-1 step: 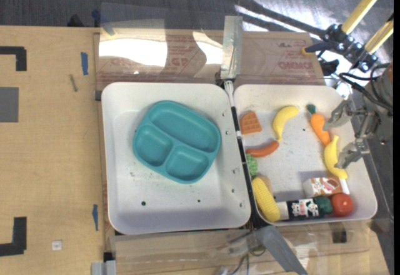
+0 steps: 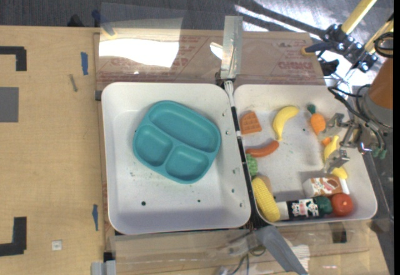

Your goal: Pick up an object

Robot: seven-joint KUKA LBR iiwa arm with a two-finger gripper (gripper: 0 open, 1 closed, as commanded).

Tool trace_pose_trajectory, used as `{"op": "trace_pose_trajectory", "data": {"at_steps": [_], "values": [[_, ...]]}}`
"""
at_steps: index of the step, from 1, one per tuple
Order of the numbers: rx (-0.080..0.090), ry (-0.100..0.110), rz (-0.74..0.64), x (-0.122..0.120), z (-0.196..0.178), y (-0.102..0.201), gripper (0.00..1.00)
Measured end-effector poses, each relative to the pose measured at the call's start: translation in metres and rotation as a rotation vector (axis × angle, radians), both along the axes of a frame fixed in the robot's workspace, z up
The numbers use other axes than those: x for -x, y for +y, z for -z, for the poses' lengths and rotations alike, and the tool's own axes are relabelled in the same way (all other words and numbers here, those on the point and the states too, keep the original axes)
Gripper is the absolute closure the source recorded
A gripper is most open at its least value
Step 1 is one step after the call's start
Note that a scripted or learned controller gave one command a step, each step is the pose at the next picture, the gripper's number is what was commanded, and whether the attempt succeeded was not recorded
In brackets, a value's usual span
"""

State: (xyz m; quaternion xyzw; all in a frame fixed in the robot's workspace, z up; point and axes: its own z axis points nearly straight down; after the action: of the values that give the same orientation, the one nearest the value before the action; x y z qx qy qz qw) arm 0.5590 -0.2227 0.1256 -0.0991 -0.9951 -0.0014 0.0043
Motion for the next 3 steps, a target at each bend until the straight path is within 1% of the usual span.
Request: {"op": "trace_pose_trajectory", "data": {"at_steps": [1, 2, 3], "values": [[0.006, -0.014, 0.024, -0.015, 0.029, 0.000, 0.00], [0.005, -0.014, -0.006, -0.018, 0.037, 0.000, 0.00], [0.012, -0.031, -0.009, -0.023, 0.023, 0.000, 1.00]]}}
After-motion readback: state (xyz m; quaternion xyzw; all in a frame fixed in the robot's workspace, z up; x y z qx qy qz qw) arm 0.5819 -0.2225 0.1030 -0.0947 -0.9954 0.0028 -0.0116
